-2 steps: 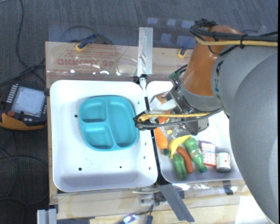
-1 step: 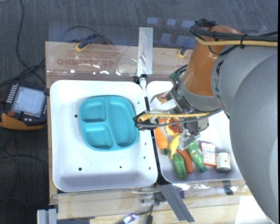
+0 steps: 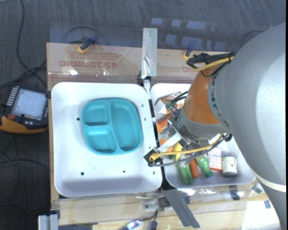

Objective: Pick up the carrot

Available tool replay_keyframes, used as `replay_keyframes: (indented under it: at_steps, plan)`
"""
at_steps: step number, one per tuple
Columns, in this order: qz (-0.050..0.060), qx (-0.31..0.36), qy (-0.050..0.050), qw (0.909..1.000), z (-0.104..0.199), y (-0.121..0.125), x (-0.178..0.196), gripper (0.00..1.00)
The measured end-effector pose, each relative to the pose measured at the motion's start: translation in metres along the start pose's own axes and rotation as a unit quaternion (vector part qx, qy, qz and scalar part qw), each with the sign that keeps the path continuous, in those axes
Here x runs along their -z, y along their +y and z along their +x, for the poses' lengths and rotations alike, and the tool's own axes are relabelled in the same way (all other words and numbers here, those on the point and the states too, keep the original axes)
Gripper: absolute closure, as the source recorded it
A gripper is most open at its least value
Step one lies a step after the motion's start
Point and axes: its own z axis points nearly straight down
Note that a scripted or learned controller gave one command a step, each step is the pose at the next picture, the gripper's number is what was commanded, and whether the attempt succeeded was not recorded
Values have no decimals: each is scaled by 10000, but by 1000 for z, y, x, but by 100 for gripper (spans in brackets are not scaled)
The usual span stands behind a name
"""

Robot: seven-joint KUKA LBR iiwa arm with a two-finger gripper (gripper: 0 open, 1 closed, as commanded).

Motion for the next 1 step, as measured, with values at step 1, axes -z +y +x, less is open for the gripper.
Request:
replay_keyframes:
  at_steps: [1]
  plan:
    - [-8, -1717, 4, 9852, -23, 38, 1, 0]
